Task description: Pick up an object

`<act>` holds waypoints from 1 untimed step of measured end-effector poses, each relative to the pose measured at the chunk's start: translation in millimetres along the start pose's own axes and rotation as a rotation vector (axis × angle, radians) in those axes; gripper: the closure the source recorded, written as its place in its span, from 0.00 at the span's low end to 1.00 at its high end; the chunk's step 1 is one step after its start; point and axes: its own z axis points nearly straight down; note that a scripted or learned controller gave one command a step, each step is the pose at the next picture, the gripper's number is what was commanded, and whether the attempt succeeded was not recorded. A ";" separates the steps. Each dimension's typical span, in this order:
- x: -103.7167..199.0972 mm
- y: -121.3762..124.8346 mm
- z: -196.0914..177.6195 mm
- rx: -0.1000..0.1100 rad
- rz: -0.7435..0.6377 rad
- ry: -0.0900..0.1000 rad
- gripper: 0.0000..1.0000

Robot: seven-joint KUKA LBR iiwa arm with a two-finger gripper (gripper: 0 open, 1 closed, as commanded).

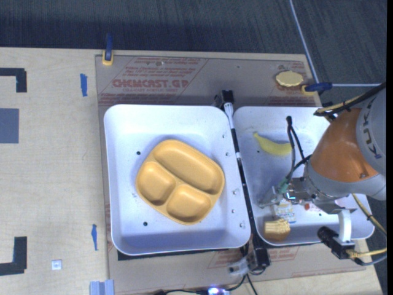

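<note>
In the right bin point(261, 125), my gripper point(284, 199) reaches down over the front half, with the orange band of the arm point(341, 152) above it. A small white and red item point(284, 212) lies directly under the gripper; whether they touch cannot be made out. A tan, ridged piece like a corn cob point(277, 228) rests by the bin's front wall. A yellow banana point(273, 145) lies toward the back of the same bin, apart from the gripper.
The left bin point(123, 128) holds a yellow three-compartment plate point(179, 180). A black divider bar point(236, 158) runs between the bins. A round tan disc point(289, 78) sits on the board behind the right bin. Cables trail at the front right.
</note>
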 end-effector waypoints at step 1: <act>2.7 0.2 0.0 -0.001 0.000 -0.001 0.00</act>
